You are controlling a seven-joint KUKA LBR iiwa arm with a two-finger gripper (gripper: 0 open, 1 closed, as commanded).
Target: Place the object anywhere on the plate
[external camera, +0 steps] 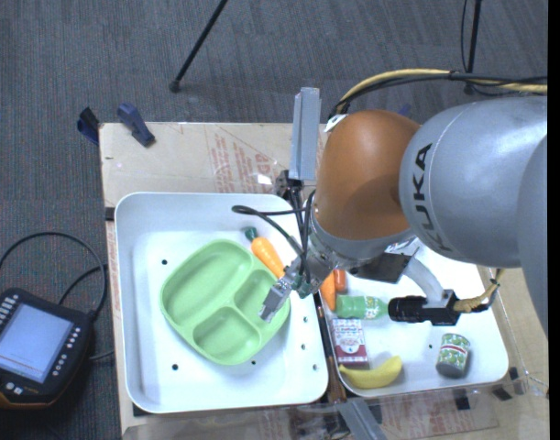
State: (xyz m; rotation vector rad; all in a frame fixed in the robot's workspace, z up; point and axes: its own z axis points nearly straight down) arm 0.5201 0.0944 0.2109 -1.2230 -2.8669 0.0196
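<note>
1. Gripper (278, 301): over right edge of green plate (211, 310) in left bin (137, 246); open/shut state can't be told, nothing seen held.
2. Likely obj.: carrot (268, 255), lying in left bin touching plate's upper-right rim, just up-left of gripper; long axis runs upper-left to lower-right.
3. Judgement: next move = short shift up-left, grip across carrot's axis, then onto plate.

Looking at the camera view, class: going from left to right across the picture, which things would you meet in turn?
Handheld control pendant → green divided plate → carrot beside the plate's right rim → gripper over that rim → banana → small green-labelled can.
</note>
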